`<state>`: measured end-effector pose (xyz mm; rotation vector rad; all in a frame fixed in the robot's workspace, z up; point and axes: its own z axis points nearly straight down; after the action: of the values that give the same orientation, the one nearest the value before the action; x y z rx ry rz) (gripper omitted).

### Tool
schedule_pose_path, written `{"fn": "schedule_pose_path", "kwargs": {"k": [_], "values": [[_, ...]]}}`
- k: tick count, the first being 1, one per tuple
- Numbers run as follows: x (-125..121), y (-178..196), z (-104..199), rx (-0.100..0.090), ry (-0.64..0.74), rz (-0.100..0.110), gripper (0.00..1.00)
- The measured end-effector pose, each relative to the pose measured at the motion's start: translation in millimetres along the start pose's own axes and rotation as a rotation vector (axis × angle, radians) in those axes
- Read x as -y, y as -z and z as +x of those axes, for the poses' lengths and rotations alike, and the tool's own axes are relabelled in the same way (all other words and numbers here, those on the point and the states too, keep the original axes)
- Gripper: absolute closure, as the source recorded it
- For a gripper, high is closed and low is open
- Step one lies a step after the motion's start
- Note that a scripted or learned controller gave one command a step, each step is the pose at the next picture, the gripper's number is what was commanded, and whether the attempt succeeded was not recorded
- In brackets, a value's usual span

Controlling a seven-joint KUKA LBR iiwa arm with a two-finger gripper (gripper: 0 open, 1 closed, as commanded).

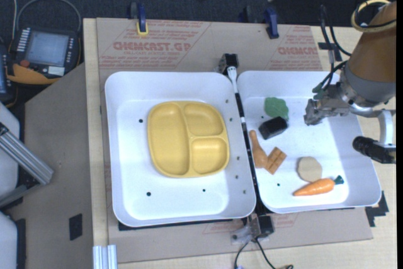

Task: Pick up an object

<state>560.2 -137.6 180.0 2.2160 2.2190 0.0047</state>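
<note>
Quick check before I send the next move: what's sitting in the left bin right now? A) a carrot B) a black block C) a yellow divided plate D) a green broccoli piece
C: the yellow divided plate lies alone in the left bin, while the carrot, green broccoli piece and black block are all in the right bin.

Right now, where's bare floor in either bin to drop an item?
Left bin: bare strips all round the yellow divided plate, widest along its near edge. Right bin: crowded on its left, with the green piece, black block, orange sticks, beige round and carrot. Free patch right of them, below the gripper.
</note>
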Motion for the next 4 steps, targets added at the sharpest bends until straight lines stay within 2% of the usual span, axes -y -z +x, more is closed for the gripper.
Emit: {"fn": "schedule_pose_path", "kwargs": {"k": [1,2,3,4], "values": [[2,63,-3,0.001,0.0,-0.001,1.0],[1,79,-3,0.0,-0.001,0.002,1.0],[16,78,51,-0.004,0.003,0.009,1.0],[18,61,105,-0.004,0.004,0.01,1.0]]}}
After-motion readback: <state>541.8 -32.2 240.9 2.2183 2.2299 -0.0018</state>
